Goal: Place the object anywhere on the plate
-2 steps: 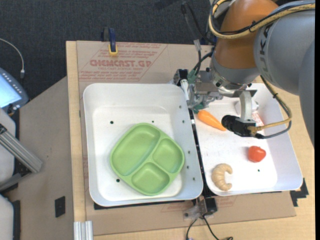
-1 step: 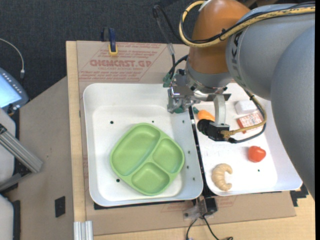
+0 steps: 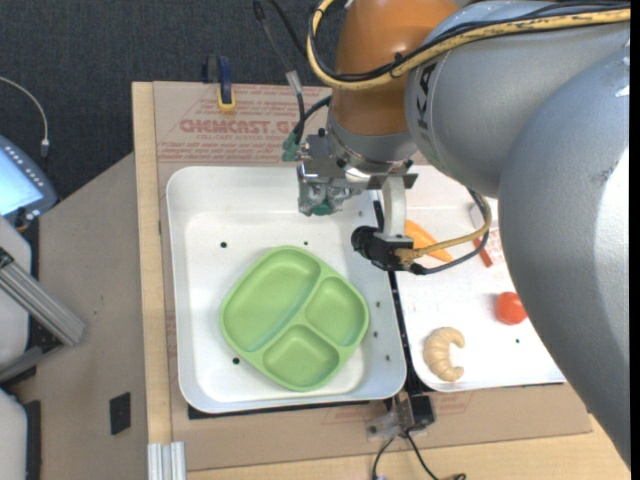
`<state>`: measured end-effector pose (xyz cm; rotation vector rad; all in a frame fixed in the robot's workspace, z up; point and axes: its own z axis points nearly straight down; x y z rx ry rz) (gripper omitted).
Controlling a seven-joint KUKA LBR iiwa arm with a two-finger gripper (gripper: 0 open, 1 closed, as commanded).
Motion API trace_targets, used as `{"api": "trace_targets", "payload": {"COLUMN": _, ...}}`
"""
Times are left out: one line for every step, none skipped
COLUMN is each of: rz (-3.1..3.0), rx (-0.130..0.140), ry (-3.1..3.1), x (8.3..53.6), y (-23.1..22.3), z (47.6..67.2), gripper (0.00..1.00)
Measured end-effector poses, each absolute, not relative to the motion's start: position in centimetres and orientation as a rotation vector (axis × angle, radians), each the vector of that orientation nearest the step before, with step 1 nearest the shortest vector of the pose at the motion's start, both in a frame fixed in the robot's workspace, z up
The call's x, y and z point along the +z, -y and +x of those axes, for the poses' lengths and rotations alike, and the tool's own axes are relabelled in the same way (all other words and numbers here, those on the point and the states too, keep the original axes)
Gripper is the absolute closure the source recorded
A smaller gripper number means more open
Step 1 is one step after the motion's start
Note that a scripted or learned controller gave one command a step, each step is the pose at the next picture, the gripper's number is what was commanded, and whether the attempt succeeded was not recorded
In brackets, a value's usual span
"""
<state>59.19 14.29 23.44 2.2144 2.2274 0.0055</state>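
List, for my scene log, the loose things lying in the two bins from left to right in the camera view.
Green plate → croissant → red piece. An orange piece lies partly hidden under the arm, so I leave it unplaced.

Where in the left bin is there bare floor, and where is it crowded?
Bare floor lies along the left white bin's left wall and its near rim below the green three-compartment plastic plate. All the plate's compartments are bare. It is crowded at the far right corner, where the tool hangs.

The grey arm [image 3: 540, 118] reaches in from the right, its orange band [image 3: 385, 48] above the wrist, pincer [image 3: 318, 200] pointing downward.
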Motion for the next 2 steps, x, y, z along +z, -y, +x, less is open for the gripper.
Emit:
{"api": "trace_targets", "payload": {"rz": 2.214, "rx": 0.005, "ry": -2.227, "x": 22.77, "y": -19.76, "z": 60.77, "gripper": 1.0}}
{"api": "trace_targets", "payload": {"rz": 2.219, "rx": 0.002, "ry": -2.223, "x": 22.82, "y": -19.45, "z": 60.73, "gripper": 0.0}}
